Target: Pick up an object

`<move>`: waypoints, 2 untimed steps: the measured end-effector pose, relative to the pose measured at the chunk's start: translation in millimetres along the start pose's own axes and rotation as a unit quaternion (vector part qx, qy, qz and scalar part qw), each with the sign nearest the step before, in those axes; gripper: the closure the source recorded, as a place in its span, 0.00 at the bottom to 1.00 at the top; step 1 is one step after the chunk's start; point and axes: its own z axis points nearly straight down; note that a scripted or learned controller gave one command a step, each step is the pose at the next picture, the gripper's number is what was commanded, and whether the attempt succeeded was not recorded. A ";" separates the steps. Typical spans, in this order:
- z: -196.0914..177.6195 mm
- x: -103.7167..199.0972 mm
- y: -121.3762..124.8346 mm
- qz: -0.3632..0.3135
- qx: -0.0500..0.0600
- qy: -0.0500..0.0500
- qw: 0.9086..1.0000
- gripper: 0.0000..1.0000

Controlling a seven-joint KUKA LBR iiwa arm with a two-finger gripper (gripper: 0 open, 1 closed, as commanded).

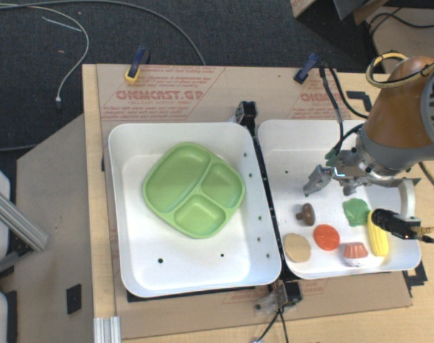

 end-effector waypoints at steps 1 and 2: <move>60.8 -1.0 5.1 0.000 0.000 0.000 1.000 0.00; 84.5 -0.4 5.0 0.000 0.000 0.000 1.000 0.00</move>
